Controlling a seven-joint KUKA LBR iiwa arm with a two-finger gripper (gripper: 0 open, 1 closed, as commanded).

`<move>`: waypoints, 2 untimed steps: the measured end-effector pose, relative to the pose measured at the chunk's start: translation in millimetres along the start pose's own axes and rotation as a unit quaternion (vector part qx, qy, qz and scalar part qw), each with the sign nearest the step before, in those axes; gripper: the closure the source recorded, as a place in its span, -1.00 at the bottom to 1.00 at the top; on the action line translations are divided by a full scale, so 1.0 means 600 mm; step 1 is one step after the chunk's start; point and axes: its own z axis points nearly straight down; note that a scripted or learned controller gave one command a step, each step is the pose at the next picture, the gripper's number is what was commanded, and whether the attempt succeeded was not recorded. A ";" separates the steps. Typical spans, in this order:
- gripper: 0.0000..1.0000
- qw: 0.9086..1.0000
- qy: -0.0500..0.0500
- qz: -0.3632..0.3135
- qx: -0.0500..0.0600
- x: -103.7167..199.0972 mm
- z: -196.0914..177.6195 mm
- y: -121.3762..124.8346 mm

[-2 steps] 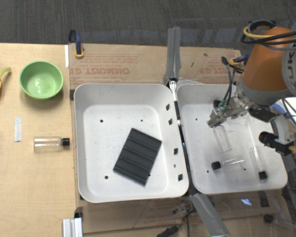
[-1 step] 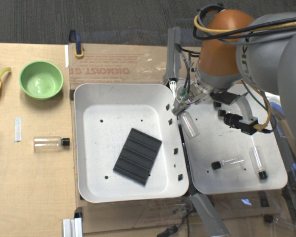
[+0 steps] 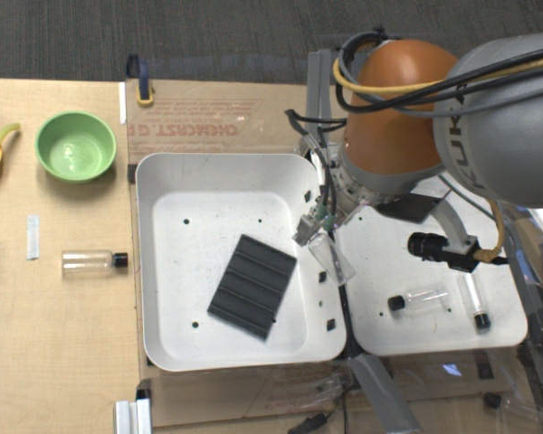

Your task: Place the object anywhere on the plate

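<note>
A black ribbed plate (image 3: 252,287) is seen lying flat in the left bin (image 3: 163,183). A clear vial with a black cap (image 3: 423,300) is found in the right bin (image 3: 507,319), well apart from the plate. The gripper (image 3: 319,231) is held above the ridge between the bins; whether it is open or shut cannot be told.

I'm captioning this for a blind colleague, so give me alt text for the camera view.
A grey and orange robot arm reaches in from the right, its gripper over the edge between two white bins. A black ridged plate lies in the left bin; clear vials lie in the right bin.
</note>
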 end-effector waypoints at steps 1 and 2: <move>1.00 0.993 0.001 -0.118 0.001 0.110 0.158 -0.022; 1.00 0.999 -0.001 -0.034 -0.001 -0.033 0.073 0.067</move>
